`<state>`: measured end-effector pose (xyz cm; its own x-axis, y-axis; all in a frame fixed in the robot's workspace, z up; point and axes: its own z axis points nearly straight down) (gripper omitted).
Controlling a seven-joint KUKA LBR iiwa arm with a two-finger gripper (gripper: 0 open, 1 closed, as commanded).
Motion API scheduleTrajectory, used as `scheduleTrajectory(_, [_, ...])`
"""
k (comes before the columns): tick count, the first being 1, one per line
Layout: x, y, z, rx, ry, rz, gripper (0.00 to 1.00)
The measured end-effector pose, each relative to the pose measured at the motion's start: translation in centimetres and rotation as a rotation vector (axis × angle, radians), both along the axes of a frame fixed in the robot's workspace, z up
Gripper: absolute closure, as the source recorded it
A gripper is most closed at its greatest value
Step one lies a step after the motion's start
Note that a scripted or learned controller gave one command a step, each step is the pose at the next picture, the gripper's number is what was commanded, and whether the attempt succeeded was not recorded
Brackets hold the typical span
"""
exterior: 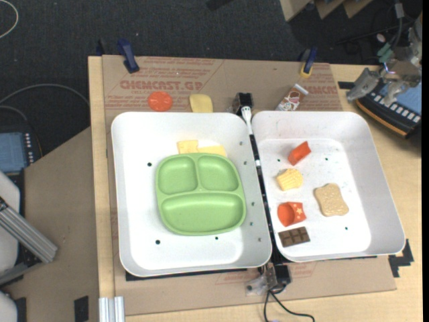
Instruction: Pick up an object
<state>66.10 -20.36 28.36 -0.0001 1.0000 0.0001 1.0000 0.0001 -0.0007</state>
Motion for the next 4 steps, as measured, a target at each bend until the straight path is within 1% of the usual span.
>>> scheduleTrajectory(1, [-8.2, -2.0, -16.7, 0.006, 0.018, -0.004, 0.0])
scheduleTrajectory(2, [-12.5, 3.7, -20.2, 0.006, 0.008, 0.002, 0.0])
scheduleTrajectory(3, [-12.2, 3.3, -18.8, -0.001, -0.003, -0.001, 1.0])
scheduleTrajectory(4, [-6.1, 9.6, -13.6, 0.001, -0.011, 0.009, 1.0])
